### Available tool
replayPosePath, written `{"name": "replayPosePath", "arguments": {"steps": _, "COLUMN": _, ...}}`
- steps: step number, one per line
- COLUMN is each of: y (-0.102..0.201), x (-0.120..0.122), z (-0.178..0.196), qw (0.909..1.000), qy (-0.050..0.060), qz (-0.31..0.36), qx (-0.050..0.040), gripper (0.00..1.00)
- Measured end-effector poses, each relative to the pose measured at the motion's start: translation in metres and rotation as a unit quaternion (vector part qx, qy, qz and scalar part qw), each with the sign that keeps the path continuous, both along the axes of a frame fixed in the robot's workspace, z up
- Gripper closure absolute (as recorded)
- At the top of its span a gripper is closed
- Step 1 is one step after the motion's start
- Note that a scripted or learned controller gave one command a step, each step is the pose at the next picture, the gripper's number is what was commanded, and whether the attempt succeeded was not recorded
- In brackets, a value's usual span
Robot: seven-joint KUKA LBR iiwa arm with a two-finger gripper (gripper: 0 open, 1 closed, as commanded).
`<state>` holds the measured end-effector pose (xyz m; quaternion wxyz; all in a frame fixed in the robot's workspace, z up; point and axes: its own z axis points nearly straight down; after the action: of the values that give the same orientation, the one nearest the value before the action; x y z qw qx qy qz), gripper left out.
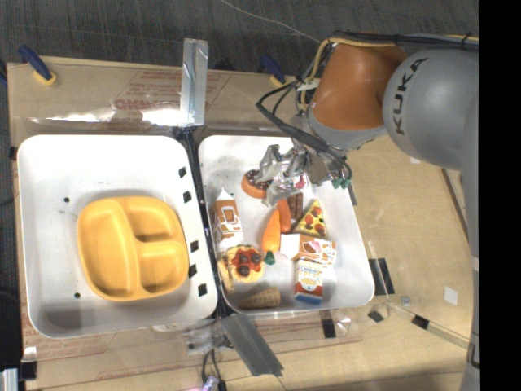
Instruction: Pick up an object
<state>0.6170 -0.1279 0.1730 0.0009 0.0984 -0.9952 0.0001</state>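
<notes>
Hovering over glossy plastic toy food (281, 235), the metal tool (281, 173) hides whether it is clamped.

Arm (431, 96) cut off at right edge, hand (281, 173) partly covering an orange-red toy (252, 186)

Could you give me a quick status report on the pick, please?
Hand low in right bin, over toy food pile. Nothing seen gripped. Carrot and pizza slice just below. Yellow tray sits in left bin.

Tray (130, 247) in L bin (41, 169), toys (273, 230) in R.
</notes>
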Motion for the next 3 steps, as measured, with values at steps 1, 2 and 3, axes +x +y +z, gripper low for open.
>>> {"name": "replayPosePath", "arguments": {"steps": 1, "y": 0.001, "x": 0.000, "z": 0.000, "qw": 1.0000, "qy": -0.001, "qz": 0.000, "qx": 0.0001, "gripper": 0.00}}
{"name": "replayPosePath", "arguments": {"steps": 2, "y": -0.003, "x": -0.046, "z": -0.060, "qw": 0.9996, "qy": -0.003, "qz": -0.027, "qx": 0.0000, "gripper": 0.00}}
{"name": "replayPosePath", "arguments": {"steps": 3, "y": 0.001, "x": -0.077, "z": -0.073, "qw": 0.9979, "qy": -0.011, "qz": -0.064, "qx": -0.0020, "gripper": 0.00}}
